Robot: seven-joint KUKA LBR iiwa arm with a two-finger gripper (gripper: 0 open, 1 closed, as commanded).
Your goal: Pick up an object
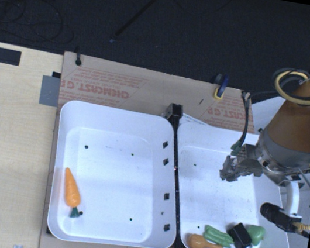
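Note:
An orange carrot [72,188] with a small green stem lies near the front left of the left bin [120,121]. In the right bin [208,159], along its front edge, rest a green pod-like vegetable [219,236], a yellow-orange pear-shaped piece [203,243], a black block [240,236] and a green item [256,232]. My gripper [232,169] hangs over the middle of the right bin, well behind those objects, and nothing shows between its fingers.
A black divider rail [172,177] runs between the two bins. Cardboard [131,89] lies under them, with a blue clamp [220,87] at its back edge. The arm's orange band [302,116] and cables fill the right side.

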